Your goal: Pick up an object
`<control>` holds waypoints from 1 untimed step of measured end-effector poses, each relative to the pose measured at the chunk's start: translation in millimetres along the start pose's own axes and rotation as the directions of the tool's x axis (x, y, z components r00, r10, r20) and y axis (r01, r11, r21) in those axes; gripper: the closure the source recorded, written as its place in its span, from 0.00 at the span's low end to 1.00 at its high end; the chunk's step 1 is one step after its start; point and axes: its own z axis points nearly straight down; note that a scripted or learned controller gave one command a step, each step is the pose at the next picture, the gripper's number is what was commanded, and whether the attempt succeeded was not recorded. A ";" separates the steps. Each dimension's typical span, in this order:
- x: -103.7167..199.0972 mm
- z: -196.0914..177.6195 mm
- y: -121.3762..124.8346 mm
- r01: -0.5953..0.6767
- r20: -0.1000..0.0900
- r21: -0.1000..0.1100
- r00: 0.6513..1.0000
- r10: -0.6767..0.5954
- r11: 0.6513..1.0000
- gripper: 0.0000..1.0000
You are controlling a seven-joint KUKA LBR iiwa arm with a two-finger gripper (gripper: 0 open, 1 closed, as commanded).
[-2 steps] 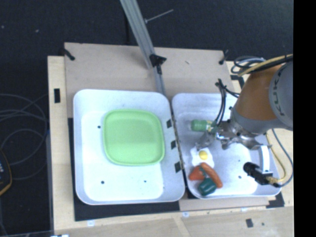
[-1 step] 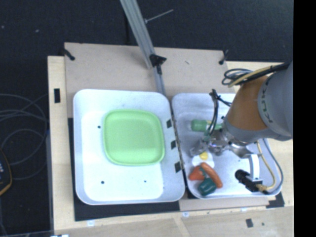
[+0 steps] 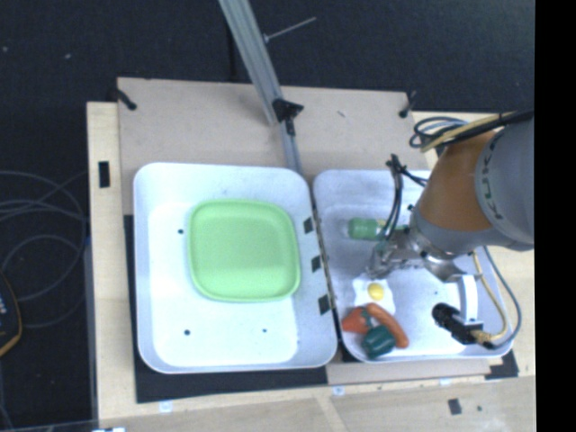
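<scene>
Green plate (image 3: 244, 250) left bin (image 3: 157, 331); toys crowd pincer (image 3: 385, 261).

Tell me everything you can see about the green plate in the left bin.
The green plate is a pale green square with rounded corners and a slightly raised rim, and looks like smooth plastic. It lies flat, right way up, near the middle of the left bin, closer to its right wall. Nothing rests on it, and only the bin floor touches it.
</scene>
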 end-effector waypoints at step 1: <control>-1.6 -56.2 -7.7 0.002 0.000 0.003 1.000 -0.002 1.000 1.00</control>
